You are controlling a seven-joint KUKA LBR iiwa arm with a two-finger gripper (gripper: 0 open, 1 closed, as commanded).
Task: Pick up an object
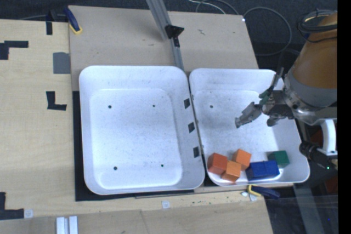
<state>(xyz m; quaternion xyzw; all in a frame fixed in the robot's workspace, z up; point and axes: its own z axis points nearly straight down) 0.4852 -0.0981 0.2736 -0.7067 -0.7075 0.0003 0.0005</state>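
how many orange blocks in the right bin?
3, clustered at the near edge of the right bin: one orange block on the left, one further back, one in front between them, beside the blue block. More could be hidden underneath.

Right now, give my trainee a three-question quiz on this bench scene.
1. True or false: the blocks lie in the left bin.
2. How many orange blocks are there?
3. Multiple choice: the blue block sits A) at the right bin's near edge, B) at its far edge, C) on the bench outside the bins.

Key:
1. False; they lie in the right bin.
2. Three, clustered together.
3. A, beside the green block, with the pincer above the bin's middle.
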